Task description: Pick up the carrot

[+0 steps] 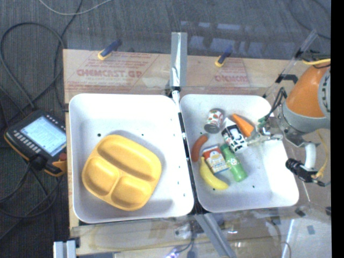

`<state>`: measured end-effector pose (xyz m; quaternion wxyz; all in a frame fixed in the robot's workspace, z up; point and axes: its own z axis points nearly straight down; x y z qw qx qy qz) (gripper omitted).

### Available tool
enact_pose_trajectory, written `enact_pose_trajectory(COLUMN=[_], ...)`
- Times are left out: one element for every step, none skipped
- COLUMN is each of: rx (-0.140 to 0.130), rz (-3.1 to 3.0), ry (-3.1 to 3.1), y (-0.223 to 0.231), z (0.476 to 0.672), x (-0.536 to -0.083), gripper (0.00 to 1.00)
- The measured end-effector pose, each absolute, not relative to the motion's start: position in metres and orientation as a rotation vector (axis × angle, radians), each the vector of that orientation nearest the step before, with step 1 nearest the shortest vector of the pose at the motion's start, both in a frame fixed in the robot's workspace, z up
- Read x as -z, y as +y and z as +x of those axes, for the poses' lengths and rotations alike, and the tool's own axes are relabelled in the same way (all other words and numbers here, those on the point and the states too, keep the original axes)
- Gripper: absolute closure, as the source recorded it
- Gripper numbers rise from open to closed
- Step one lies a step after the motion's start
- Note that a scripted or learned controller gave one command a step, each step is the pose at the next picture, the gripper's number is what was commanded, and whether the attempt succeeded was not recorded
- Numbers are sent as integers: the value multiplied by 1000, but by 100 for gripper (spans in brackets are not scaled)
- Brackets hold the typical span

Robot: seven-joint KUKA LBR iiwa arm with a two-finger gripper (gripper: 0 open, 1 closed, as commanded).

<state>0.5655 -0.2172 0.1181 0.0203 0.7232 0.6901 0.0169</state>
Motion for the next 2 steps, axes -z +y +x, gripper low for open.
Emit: enact_pose_trajectory(rx=[10, 20], rz=[2583, 2583], ry=[1789, 1792], y=[-170, -170], z=[559, 558], x=[-184, -190], gripper=[100, 100])
